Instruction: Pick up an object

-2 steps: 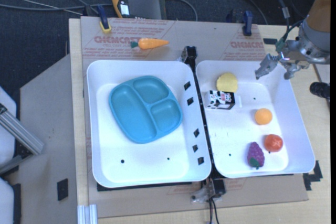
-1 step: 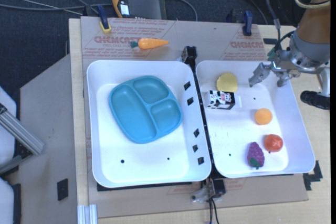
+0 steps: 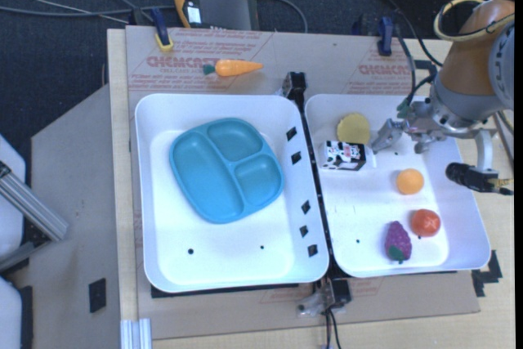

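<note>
- Where the arm (image 3: 474,53) reaches in from the right, its upper links are cut off by the frame edge, and its wrist covers part of the far right corner of the right bin (image 3: 359,217).
- Gripper (image 3: 400,141): one. It sits over the far half of the right bin. The two fingers stand apart and no object is between them.
- The print on the small black-and-white box (image 3: 345,155) is too small to read. What the purple object (image 3: 398,241) is cannot be made out. It shows a green patch at its near end.
- Bins: two, side by side on the bench (image 3: 122,176).
- Objects in the right bin: five.
  - One yellow disc (image 3: 354,127), far left, just left of the gripper.
  - One small black-and-white box, just near of the disc, against the bin's left wall.
  - One orange ball (image 3: 409,181), near of the gripper and apart from it.
  - One red round object (image 3: 425,221), near right.
  - One purple object, just left of the red one; whether they touch cannot be determined.
- Objects in the left bin (image 3: 229,257): one blue divided plate (image 3: 226,169) with three compartments, lying flat.
- Objects outside the bins: one toy carrot (image 3: 233,69), on the bench beyond the left bin's far rim.
</note>
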Controlling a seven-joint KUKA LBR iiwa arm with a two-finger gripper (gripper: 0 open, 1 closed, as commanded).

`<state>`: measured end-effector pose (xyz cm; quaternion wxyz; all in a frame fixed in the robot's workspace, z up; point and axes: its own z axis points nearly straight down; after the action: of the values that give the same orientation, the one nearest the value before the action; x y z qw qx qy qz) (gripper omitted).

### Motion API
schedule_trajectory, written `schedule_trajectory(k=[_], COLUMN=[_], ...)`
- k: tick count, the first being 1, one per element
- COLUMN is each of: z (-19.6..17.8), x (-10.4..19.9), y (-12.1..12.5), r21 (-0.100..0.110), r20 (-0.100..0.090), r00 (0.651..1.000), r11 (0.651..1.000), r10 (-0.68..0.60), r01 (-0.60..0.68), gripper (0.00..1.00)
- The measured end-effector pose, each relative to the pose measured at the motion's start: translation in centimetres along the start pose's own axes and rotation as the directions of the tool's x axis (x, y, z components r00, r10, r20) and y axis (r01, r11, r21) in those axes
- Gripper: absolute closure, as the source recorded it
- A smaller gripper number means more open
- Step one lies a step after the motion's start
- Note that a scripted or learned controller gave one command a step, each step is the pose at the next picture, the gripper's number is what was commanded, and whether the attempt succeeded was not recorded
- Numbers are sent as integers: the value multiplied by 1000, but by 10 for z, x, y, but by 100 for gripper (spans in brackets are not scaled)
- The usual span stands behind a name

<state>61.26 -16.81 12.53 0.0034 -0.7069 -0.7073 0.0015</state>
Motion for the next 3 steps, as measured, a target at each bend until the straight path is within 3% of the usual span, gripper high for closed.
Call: schedule_trajectory(k=[1, 2, 3], z=[43, 28, -17], x=[1, 0, -2], y=[0, 2, 6], r21=[-2, -8, -13], r20=[1, 2, 4], r00=[1000, 1000, 1000], r11=[1000, 1000, 1000], r10=[0, 0, 0], r01=[0, 0, 0], gripper=[0, 100, 100])
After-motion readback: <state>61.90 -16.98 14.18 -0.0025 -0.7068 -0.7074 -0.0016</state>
